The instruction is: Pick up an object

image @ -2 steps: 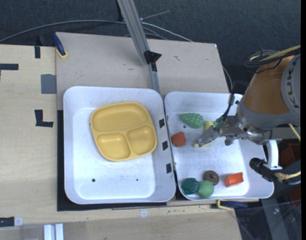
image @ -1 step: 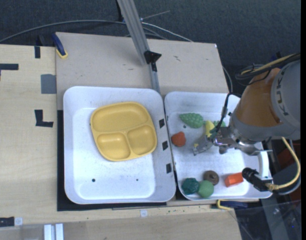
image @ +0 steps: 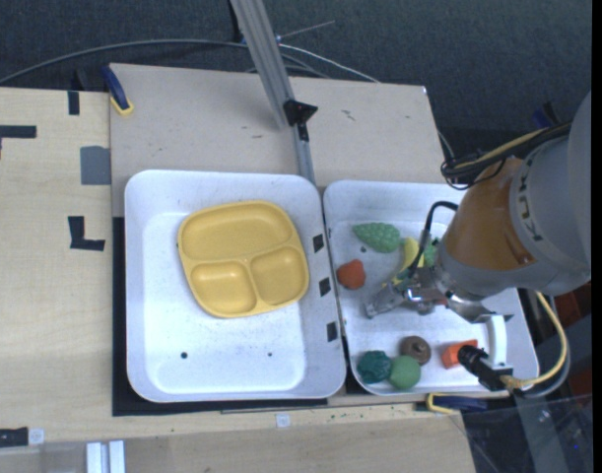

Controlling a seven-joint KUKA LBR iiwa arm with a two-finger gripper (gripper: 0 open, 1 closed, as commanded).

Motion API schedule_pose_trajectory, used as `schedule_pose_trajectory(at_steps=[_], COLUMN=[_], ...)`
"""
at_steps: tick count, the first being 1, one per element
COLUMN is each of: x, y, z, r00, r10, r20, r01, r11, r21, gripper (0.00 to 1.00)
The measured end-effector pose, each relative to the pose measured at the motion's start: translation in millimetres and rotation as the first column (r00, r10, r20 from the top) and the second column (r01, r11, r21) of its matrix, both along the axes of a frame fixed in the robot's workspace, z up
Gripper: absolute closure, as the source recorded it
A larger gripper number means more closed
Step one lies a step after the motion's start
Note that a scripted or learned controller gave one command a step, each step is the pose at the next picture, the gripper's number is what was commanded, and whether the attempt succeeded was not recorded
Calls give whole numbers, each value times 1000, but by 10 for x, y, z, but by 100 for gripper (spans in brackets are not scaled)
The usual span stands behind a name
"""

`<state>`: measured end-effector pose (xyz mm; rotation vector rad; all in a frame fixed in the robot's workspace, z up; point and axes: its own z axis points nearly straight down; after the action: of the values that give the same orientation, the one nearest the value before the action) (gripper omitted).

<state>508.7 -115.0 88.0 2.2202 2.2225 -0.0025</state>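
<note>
Down in the right bin (image: 379, 197), the gripper (image: 379, 305) sits low among small objects; whether its fingers are open or closed cannot be told. An orange-red ball (image: 351, 274) lies just left of it, a green leafy piece (image: 377, 236) above, a brown ring (image: 414, 347) below. A yellow divided plate (image: 243, 257) rests in the left bin (image: 153, 363).

A robotics lab — a plywood bench (image: 232, 136) marked with black tape carries two white bins (image: 143, 264), an aluminium camera post (image: 266, 57) rises behind them, and loose cables (image: 182, 52) trail over dark carpet (image: 458, 18).
</note>
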Motion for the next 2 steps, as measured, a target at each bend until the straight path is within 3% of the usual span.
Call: schedule_pose_trajectory(at_steps=[1,2], x=[0,-81], y=[8,-25], z=[119,684], r00=[1000,1000], r10=[1,-1], r20=[-2,4], r01=[-1,1], r11=[1000,1000], r21=[2,1], gripper=[100,100])
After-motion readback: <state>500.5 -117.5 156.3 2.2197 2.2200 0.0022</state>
